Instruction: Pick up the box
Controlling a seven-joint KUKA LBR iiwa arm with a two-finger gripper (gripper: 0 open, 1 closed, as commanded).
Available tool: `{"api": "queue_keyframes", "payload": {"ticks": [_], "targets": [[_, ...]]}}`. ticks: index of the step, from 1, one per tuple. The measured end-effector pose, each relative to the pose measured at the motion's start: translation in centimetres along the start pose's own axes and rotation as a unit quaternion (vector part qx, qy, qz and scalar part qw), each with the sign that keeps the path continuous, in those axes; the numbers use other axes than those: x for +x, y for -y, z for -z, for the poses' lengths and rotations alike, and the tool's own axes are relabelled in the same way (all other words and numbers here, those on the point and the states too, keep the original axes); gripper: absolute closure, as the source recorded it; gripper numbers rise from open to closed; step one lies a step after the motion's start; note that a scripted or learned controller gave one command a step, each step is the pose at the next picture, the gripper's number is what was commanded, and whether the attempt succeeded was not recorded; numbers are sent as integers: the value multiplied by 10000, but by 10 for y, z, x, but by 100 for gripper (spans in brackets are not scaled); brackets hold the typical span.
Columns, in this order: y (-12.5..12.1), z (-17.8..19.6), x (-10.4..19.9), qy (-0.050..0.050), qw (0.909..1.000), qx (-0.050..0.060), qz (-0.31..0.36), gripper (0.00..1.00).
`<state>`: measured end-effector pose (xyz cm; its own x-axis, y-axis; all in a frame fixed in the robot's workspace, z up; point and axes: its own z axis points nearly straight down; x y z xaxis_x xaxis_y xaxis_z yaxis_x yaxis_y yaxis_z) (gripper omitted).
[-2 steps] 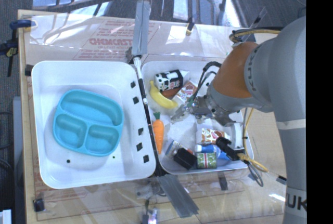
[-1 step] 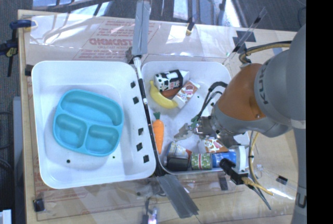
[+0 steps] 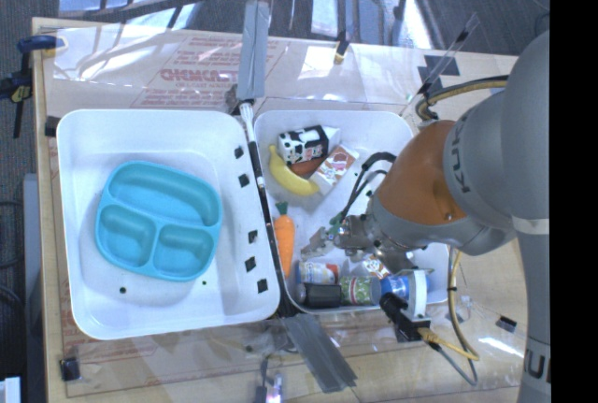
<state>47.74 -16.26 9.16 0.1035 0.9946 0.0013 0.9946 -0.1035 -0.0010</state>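
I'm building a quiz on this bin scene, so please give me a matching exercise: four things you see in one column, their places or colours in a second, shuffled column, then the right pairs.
Things:
1. divided plate
2. banana
3. carrot
4. gripper

Descriptions:
A. orange, beside the divider between the bins
B. light blue, lying in the left bin
C. down inside the right bin
D. yellow, next to the black-and-white cow-patterned item

Pairs: 1-B, 2-D, 3-A, 4-C

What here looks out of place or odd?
Nothing looks spilled or broken. The blue tray lies alone in the left bin, while banana, carrot, box and bottles crowd the right bin.
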Motion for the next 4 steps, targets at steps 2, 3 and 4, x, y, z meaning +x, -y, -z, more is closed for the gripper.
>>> {"api": "queue_keyframes", "payload": {"ticks": [2,3,4], "targets": [[-29,0,-19,-1,9998,13,-173,0],[-1,1,-1,6,9989,-26,-462,0],[-2,11,-1,9,9990,-24,-443,100]]}}
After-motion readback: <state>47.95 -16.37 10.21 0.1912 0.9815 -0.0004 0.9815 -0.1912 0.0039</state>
